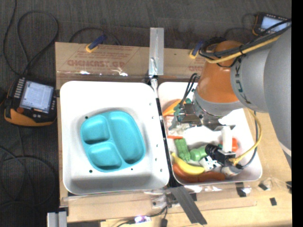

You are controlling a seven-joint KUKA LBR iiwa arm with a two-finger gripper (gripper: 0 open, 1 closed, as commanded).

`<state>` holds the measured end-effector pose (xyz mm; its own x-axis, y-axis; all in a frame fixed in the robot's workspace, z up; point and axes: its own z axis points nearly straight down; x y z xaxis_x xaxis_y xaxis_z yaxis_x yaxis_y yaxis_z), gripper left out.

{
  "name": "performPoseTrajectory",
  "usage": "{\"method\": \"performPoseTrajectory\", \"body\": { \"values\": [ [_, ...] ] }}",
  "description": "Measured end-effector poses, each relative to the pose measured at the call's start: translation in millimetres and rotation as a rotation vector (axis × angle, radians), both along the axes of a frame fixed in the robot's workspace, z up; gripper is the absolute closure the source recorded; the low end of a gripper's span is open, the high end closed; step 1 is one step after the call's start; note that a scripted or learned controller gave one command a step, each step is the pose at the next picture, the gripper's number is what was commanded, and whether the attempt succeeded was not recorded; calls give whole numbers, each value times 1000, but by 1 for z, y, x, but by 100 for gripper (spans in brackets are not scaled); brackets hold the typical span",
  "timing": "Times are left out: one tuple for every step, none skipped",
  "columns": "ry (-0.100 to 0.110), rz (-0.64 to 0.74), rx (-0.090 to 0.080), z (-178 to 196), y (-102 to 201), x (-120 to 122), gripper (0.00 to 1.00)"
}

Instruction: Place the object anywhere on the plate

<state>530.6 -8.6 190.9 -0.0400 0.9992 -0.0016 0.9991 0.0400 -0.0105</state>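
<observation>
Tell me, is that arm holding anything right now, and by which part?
Cannot be told: the arm's wrist hangs over the right bin and hides its grasping end.

A: Bins, white, shallow?
B: Two: left bin (71, 174), right bin (253, 171).
A: Plates?
B: One, turquoise plate (113, 138), three compartments.
A: Loose items, right bin?
B: One yellow banana (187, 167), one green piece (189, 152); further orange and white pieces, partly under the arm (246, 70), count uncertain.
A: Arms?
B: One.
</observation>
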Motion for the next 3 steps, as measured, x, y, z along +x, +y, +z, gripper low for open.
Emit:
{"method": "performPoseTrajectory", "body": {
  "values": [
    [-5,71,1,-9,-34,-5,100],
    [-7,254,2,75,-57,41,100],
    [-8,516,5,-2,-8,69,100]
  ]
}}
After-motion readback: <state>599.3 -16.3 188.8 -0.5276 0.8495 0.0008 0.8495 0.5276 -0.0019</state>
